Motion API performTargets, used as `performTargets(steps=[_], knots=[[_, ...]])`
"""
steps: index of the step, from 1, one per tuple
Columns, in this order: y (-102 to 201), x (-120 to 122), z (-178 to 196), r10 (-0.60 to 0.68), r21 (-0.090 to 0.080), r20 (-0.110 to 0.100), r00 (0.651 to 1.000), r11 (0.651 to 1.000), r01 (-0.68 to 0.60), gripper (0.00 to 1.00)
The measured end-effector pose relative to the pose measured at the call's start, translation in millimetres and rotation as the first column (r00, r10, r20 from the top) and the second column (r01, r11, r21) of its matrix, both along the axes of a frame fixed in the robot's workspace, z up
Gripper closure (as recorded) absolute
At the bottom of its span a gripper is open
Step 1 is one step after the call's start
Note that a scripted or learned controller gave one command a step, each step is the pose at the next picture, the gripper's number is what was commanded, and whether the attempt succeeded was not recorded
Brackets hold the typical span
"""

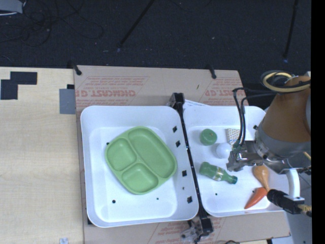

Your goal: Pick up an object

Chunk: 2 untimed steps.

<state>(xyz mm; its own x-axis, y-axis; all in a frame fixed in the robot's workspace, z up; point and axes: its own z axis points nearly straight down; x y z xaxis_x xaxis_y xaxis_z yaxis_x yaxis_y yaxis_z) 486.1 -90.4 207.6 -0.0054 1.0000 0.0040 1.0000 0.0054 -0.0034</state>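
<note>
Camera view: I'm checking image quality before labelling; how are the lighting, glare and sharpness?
Camera view: even, soft light on the two white bins; faint shadow beside the green divided plastic plate; no strong glare; dark floor above; slightly soft focus, and the gripper looks blurred.

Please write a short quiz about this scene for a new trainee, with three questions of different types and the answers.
1. True or false: the green tray lies in the left bin.
2. Which lies nearest the end effector? A) green bottle B) carrot C) green tray
3. Fill in: the white ball sits just below the green ____.

Key: 1 true; 2 A; 3 cap.
</note>
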Motion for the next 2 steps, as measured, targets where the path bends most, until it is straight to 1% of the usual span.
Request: performTargets(steps=[1, 2], knots=[[55.0, -3.9, 4.7, 0.000, 0.000, -0.001, 1.000, 1.000, 0.000, 1.00], [98.0, 8.8, 5.5, -0.001, -0.002, 0.000, 1.000, 1.000, 0.001, 1.00]])
